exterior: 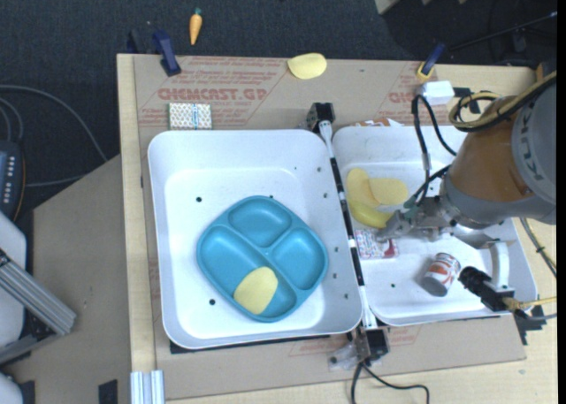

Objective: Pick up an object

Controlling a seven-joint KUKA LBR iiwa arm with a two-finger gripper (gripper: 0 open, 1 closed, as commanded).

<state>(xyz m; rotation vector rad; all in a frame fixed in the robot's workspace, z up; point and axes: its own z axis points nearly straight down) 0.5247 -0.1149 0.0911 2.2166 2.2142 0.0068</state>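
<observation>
In the right bin, two pale yellow pieces lie overlapping near the left wall. A small white and red packet lies just below them. A small can lies on its side toward the bin's front right. My gripper is low inside this bin, pointing left, right beside the lower edge of the yellow pieces and above the packet. I see nothing clearly held between its fingers.
The left bin holds a blue divided plate with a yellow piece in its front compartment. On the bench behind the bins lie a yellow lump, a patterned packet and a blue clamp.
</observation>
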